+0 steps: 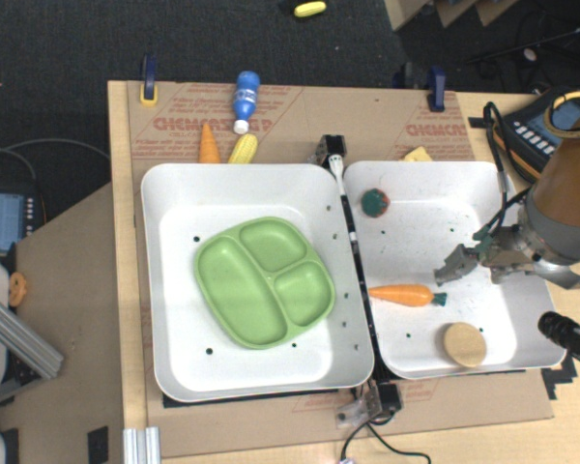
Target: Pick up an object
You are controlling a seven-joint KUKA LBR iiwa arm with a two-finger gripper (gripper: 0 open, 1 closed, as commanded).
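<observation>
Plainly, one carrot point(400, 296) lies in the right bin point(483, 177), beside one tan round piece point(464, 344) and one dark green ball point(374, 202). Just right of the carrot, the hand point(456, 264) hovers spread, holding nothing. One green divided plate point(262, 280) fills the left bin point(169, 201).

A single fixed camera looked down from above the bench at a slant, far enough back to take in both white bins: the left bin point(164, 259) and the right bin point(483, 177). The cardboard-covered bench top point(300, 109) and dark floor point(77, 27) beyond lay toward the top, the arm point(561, 211) entering from the right.
</observation>
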